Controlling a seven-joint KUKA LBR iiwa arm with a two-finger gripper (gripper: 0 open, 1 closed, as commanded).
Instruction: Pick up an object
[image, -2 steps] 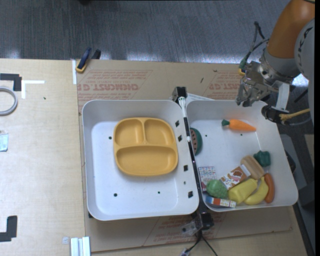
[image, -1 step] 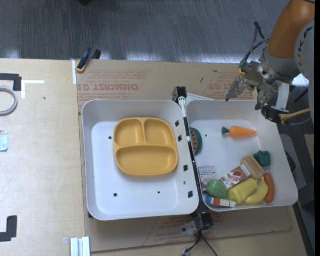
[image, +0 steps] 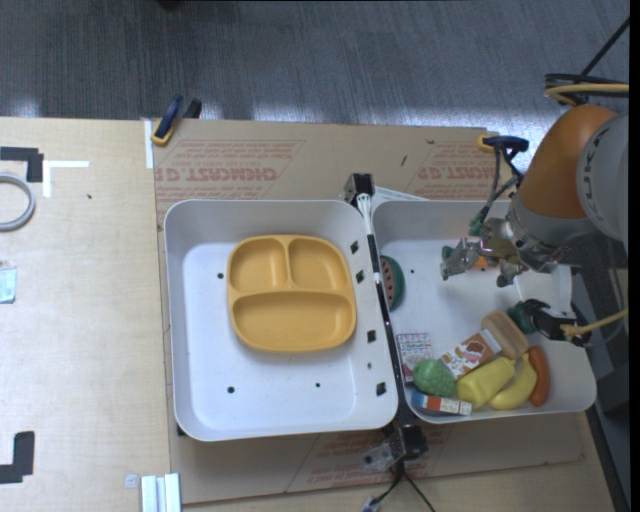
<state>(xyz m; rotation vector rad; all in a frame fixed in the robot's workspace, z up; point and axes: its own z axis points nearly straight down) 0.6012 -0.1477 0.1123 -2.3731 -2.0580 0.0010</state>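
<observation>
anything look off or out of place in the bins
Nothing looks spilled or broken. The toy food is heaped in the right bin's near corner, and the yellow divided plate lies flat in the left bin.

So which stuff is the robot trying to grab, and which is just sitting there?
For the job:
gripper
banana
green toy
carrot
yellow block

Just lying about:
yellow plate
left bin
blue clamp
cardboard
</observation>
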